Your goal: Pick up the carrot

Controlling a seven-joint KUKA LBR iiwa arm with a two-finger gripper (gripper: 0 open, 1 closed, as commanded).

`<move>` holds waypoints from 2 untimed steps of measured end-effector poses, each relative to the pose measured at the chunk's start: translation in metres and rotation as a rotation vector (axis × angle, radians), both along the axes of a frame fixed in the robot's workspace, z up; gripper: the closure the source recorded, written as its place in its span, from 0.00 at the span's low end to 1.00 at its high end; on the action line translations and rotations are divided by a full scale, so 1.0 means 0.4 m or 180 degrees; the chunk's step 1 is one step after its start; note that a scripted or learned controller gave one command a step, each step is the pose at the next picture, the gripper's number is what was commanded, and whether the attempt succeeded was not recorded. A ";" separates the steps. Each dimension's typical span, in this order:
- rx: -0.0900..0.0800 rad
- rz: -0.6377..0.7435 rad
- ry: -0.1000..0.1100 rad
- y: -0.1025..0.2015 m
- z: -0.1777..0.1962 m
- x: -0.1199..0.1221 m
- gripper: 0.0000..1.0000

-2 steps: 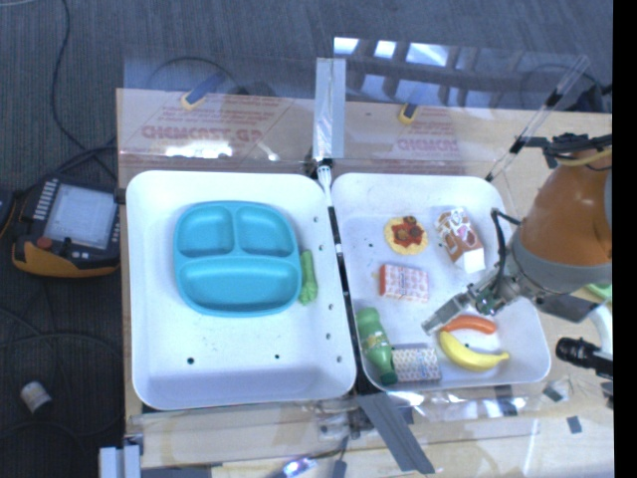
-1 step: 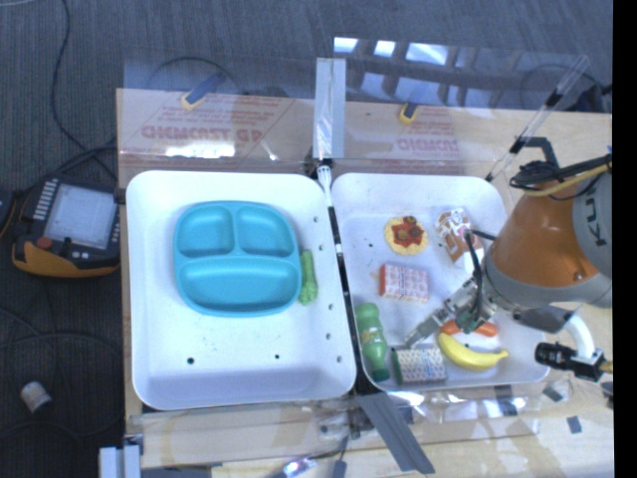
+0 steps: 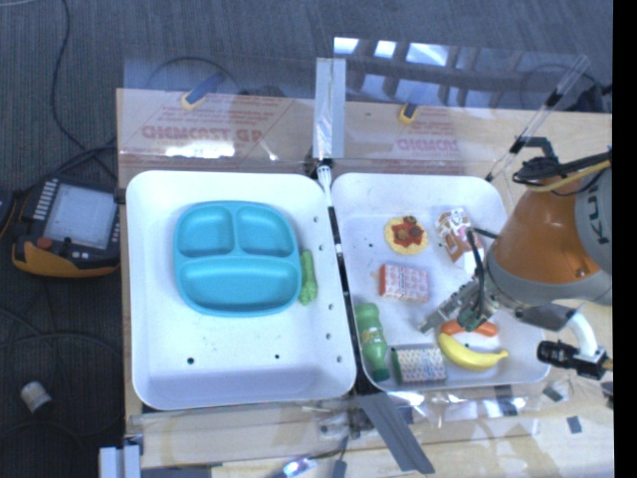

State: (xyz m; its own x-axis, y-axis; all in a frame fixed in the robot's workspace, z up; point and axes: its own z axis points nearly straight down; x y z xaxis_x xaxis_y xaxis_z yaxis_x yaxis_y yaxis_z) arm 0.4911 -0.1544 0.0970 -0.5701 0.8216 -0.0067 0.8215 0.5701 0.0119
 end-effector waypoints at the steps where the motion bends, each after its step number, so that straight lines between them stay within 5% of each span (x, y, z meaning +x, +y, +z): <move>1: -0.0003 -0.0645 0.0062 0.155 0.244 0.035 1.00; 2: -0.0004 -0.0646 0.0062 0.155 0.244 0.035 0.00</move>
State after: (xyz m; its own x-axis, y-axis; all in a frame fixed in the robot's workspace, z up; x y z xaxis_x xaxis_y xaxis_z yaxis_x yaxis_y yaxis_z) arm 0.5052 -0.0924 0.1945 -0.3929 0.9196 0.0017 0.9196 0.3929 -0.0057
